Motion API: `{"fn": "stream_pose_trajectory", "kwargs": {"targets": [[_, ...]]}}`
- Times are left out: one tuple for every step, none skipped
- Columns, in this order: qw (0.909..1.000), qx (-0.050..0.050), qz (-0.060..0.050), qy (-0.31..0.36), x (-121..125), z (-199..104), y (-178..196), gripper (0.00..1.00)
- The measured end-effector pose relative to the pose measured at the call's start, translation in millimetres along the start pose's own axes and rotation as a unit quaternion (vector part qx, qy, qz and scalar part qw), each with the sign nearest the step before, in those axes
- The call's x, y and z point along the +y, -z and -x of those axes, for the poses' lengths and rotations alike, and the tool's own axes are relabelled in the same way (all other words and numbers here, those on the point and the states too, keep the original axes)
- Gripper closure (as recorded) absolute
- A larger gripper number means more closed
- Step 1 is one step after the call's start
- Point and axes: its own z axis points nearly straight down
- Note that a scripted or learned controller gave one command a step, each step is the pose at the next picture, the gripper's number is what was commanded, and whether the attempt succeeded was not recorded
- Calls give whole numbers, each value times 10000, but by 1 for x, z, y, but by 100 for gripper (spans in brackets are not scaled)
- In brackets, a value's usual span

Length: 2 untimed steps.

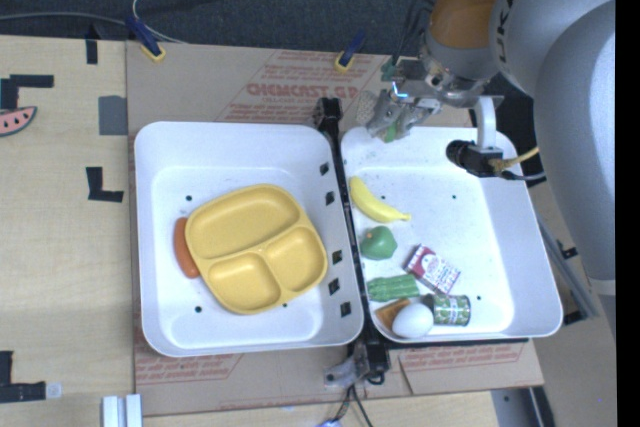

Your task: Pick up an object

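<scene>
Arm poised over the far edge of the right bin, objects lying loose below.

From the camera view, the jaws (pixel 397 120) hang above the far left corner of the right bin (pixel 500 215); whether they are released or clenched I cannot tell, as the view there is blurred. In that bin lie a yellow banana (pixel 377 201), a green pepper (pixel 378 242) just beside it, a red-and-white carton (pixel 432 269), a green can (pixel 450 310), a white egg (pixel 412 320) and what may be a green cucumber (pixel 391 289). The left bin (pixel 160 215) holds a yellow divided plate (pixel 256 246) with an orange piece (pixel 184 248) tucked at its left edge. Both bins sit on the tabletop (pixel 60 245).
</scene>
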Motion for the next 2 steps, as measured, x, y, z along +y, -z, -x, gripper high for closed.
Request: {"fn": "stream_pose_trajectory", "kwargs": {"targets": [[10000, -1, -18, -8, -58, -30, -12, 100], [10000, 3, -10, 0, -140, -52, 55, 100]]}}
